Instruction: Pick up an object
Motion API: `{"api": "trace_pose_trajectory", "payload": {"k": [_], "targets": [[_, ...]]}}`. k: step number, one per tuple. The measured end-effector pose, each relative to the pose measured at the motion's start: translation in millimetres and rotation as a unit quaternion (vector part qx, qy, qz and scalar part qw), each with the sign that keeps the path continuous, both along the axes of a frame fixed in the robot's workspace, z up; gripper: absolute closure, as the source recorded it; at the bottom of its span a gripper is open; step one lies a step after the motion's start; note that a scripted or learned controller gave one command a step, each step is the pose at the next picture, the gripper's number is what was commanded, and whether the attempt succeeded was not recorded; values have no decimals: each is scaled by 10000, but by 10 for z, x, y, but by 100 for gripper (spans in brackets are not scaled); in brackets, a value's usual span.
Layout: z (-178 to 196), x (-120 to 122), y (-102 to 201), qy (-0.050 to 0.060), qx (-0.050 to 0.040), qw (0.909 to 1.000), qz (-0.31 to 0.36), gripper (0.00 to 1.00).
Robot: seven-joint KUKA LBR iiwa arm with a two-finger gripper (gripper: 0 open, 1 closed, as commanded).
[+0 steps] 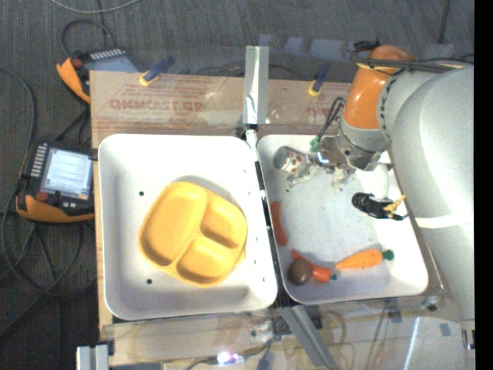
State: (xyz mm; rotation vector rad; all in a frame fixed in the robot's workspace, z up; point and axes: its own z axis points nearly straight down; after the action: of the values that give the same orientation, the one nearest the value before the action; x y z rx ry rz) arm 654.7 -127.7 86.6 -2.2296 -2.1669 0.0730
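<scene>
We see the gripper [314,163] low over the far left part of the right bin [331,222]; we cannot tell whether it is open or closed, nor whether it has hold of anything. A small silvery object [287,160] sits just beside it, by the far left corner. The carrot [360,261] lies well apart from the gripper, near the bin's near wall, its long axis almost left to right, green top to the right. Bare floor lies between them. A brown round thing [299,271] and a small red piece [321,274] lie left of the carrot's tip. A red stick [277,223] lies along the left wall. The left bin [123,176] holds a yellow divided tray [196,231].
</scene>
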Motion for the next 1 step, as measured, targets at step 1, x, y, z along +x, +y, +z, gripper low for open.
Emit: {"api": "trace_pose_trajectory", "payload": {"k": [1], "targets": [[-14, 12, -12, 15, 20, 10000, -52, 0]]}}
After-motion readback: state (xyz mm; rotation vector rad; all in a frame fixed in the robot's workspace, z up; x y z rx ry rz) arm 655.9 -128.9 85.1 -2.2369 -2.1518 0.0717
